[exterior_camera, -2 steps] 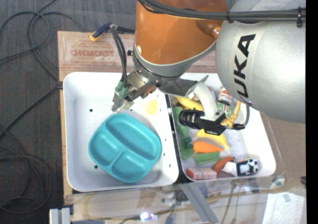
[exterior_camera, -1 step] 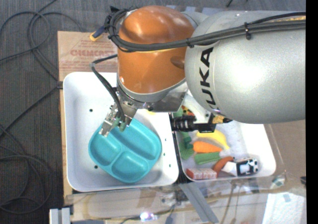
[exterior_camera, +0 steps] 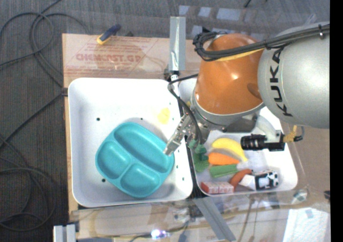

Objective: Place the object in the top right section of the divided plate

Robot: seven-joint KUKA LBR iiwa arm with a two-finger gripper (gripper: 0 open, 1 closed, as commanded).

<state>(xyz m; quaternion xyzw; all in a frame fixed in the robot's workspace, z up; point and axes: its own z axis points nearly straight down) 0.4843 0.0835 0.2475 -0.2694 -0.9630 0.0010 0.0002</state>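
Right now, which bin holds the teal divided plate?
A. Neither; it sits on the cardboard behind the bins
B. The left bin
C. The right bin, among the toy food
B: the divided plate lies in the left bin; the toy food sits in the right bin.

Robotics lab, KUKA arm (exterior_camera: 278, 82), floor cables (exterior_camera: 32, 31)

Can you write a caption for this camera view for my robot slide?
Robot claw hovers by the teal divided plate, toy food in the next bin.
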